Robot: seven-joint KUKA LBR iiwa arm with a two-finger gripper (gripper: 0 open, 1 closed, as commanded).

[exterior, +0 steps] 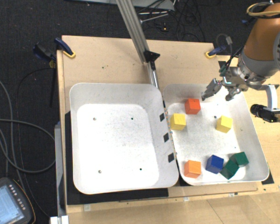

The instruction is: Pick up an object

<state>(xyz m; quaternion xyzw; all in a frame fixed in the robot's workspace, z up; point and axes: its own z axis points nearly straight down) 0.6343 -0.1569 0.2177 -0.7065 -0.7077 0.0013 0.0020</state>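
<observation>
Nothing picked up yet

From above we see the gripper (220, 91) spread wide and holding nothing over the right bin (254, 146); the orange cube (192, 106) lies just beside it; the whole grasp and lift remain.

No legible text

The grey handheld screen device (7, 203) at the lower left may carry lettering, but it is too blurred to read.
</observation>
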